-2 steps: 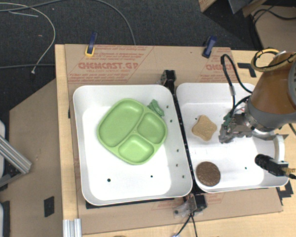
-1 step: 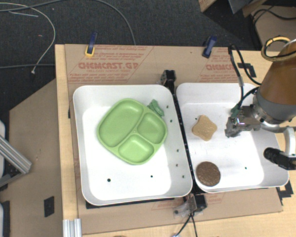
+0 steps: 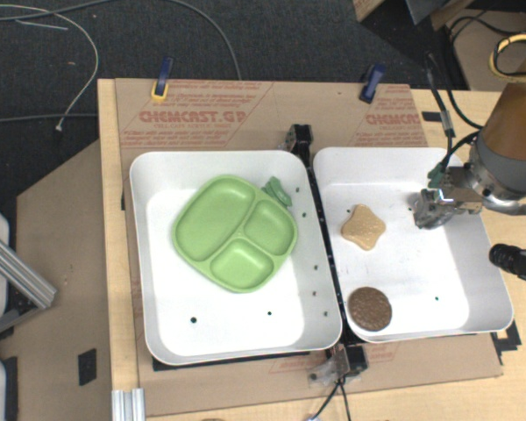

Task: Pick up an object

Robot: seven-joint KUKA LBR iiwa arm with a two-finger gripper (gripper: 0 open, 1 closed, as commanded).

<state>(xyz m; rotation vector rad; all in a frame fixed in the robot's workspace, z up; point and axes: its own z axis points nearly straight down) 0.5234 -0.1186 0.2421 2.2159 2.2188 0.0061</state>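
Note:
In the right bin lie a tan, lumpy cookie-like piece near its left side and a round brown disc at its front left corner. My gripper hangs over the right bin's upper right part, to the right of the tan piece and apart from it. Nothing shows between its fingers. In the left bin rests a green divided plate, and a small dark green object lies against the plate's far right edge.
The bins sit on a cardboard-covered bench held by blue clips at the back. A black clamp stands between the bins at the back. The arm's orange band rises at the right edge.

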